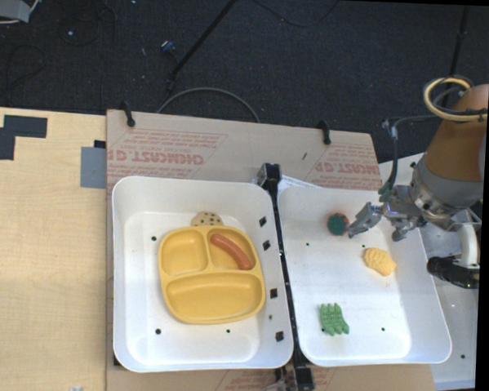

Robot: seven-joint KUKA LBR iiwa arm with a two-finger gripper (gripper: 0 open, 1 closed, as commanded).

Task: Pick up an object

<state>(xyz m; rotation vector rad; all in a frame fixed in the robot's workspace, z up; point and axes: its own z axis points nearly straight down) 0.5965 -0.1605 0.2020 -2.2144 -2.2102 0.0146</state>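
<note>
The arm is reaching in over the right bin [433, 339], and its gripper [384, 222] is hanging above that bin's far right part with the two fingers spread apart, nothing between them. One finger [360, 222] is pointing toward the small green and red ball-like thing [337, 223], its tip sitting just beside that thing; the other finger [405, 229] is angled off to the opposite side, closer to the bin's outer wall.

Taking the right bin as the marker: the green and red thing is lying on the bin's floor toward the far edge, roughly midway across. The yellow lumpy piece [378, 260], something like a toy corn or a lemon, is resting nearer the middle of the bin, a little below the gripper and apart from both fingers. The green leafy piece [333, 319] is lying toward the near edge of the bin, well apart from the other two.

Touching the right bin's left wall is the left bin [127, 332], joined along a dark divider. A yellow divided plate [209, 297] is sitting in it, with a toy sausage [233, 250] lying in its upper right compartment. A speckled cookie [206, 220] is peeking out from behind the plate's far rim.
</note>
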